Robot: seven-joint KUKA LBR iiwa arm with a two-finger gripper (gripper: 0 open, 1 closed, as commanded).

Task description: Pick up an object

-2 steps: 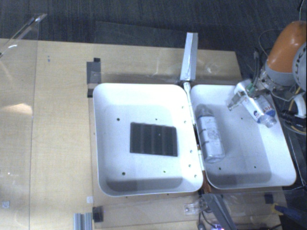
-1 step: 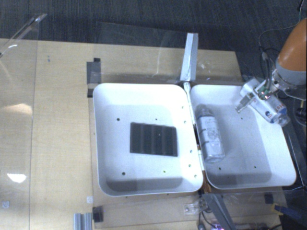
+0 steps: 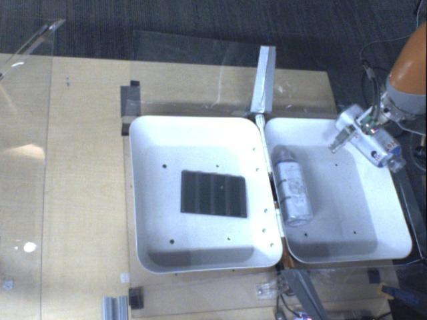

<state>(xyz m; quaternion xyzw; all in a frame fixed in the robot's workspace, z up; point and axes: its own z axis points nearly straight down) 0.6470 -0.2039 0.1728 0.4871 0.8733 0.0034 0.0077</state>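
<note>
A silver, grey-labelled bottle [image 3: 292,187] lies on its side in the right bin [image 3: 373,239], close to the bin's left wall, cap end pointing to the back. A black ribbed rectangular pad [image 3: 214,194] lies flat in the middle of the left bin [image 3: 153,245]. My gripper [image 3: 341,139] hangs over the right bin's far right part, above and to the right of the bottle and apart from it. Nothing shows between its tips.
The two white bins stand side by side on a wooden bench, joined at a metal divider post [image 3: 263,79] at the back. Cables and clamps [image 3: 300,299] sit at the front edge. A clear panel [image 3: 27,45] stands at the left.
</note>
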